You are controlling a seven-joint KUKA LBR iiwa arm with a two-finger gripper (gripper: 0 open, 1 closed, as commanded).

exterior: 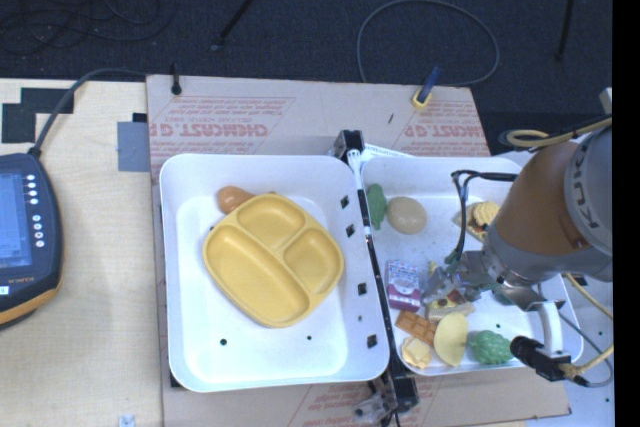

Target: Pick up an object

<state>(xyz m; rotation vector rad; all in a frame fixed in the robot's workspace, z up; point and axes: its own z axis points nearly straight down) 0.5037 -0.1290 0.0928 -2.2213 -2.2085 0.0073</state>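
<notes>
The arm reaches in from the right over the right bin (437, 177). Its orange band and grey wrist cover the bin's right half. The gripper (447, 287) is low in that bin, among a heap of small toy items. Around it lie a purple-and-white packet (403, 281), an orange-brown piece (411, 325), a pale yellow piece (451, 338) and a green leafy piece (489, 346). Farther back rest a beige egg-shaped item (406, 214) and a green vegetable (376, 205). The wrist hides the fingertips.
The left bin (190, 325) holds a yellow divided plate (272, 258) with an orange item (234, 198) at its back edge. A tablet (25, 230) sits at the far left of the bench. Cables run at the right beside the arm.
</notes>
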